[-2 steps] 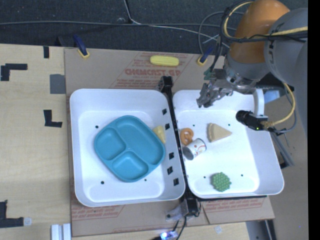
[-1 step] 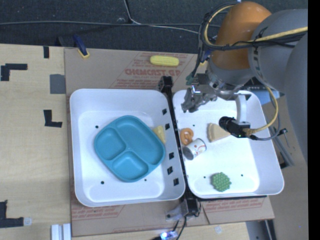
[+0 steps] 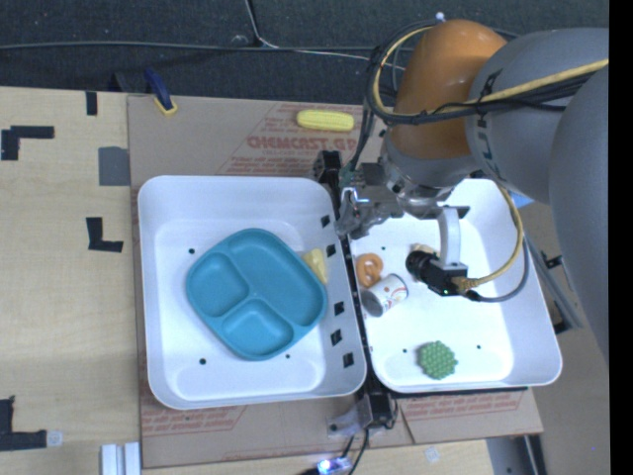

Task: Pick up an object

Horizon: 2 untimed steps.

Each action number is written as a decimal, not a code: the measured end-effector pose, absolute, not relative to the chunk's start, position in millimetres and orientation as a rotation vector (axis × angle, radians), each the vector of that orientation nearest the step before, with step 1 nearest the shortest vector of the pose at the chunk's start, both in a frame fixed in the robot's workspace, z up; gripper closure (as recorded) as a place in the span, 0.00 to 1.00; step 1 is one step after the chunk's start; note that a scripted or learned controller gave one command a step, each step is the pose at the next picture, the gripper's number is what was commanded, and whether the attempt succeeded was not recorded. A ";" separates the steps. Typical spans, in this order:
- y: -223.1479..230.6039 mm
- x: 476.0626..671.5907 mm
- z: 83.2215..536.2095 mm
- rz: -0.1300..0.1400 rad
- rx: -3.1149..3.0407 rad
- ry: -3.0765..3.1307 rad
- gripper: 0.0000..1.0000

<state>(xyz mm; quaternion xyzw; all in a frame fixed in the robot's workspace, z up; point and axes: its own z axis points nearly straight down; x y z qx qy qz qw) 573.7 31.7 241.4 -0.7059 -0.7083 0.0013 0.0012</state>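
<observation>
A small silver can with a white label [image 3: 384,294] lies on its side in the right white bin [image 3: 514,354], long axis running diagonally, beside an orange ring [image 3: 369,268]. Label writing is unreadable. The gripper [image 3: 358,209] hovers above; its spread is unclear.

We are looking at a robotics lab: two white bins [image 3: 148,295] are sitting on taped cardboard [image 3: 247,142], cables [image 3: 297,46] are trailing across dark carpet, and the arm [image 3: 554,97] is reaching in.

Two white bins side by side: a blue divided plate [image 3: 255,292] in the left bin [image 3: 163,216]; a small can [image 3: 385,293] and green ball [image 3: 436,359] in the right bin [image 3: 524,354], beneath the arm [image 3: 465,97]
</observation>
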 end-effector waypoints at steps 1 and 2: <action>83.0 563.7 228.9 0.004 -2.215 -2.225 1.00; 81.0 564.1 229.3 0.003 -2.218 -2.223 0.00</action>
